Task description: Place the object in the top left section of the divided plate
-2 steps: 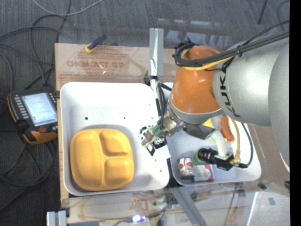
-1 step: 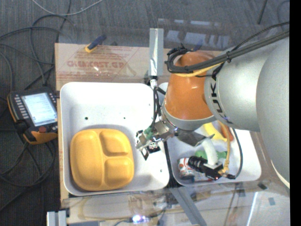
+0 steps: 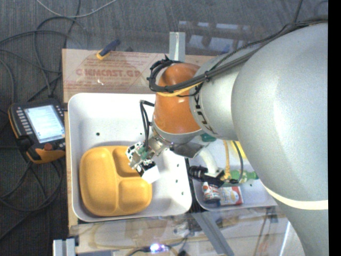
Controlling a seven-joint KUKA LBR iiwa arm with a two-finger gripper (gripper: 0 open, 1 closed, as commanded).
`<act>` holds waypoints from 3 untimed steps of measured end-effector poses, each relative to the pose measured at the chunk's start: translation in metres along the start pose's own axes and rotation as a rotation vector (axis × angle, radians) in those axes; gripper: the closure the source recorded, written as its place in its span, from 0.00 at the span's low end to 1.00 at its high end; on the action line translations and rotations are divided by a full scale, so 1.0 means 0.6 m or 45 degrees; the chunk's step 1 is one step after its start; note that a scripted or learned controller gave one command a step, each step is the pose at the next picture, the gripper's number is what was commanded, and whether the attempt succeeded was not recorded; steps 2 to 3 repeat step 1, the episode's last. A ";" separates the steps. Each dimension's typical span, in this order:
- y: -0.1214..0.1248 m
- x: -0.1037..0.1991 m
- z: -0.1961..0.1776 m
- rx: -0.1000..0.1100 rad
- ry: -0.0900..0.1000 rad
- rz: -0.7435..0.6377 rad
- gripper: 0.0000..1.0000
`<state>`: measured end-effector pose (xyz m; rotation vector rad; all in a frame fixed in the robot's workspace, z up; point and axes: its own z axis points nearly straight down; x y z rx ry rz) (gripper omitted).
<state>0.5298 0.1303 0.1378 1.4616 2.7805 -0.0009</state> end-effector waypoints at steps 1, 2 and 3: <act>-0.001 0.001 0.003 0.004 0.002 0.000 0.00; -0.001 0.001 0.003 0.004 0.002 0.000 0.00; -0.001 0.001 0.003 0.004 0.002 0.000 0.00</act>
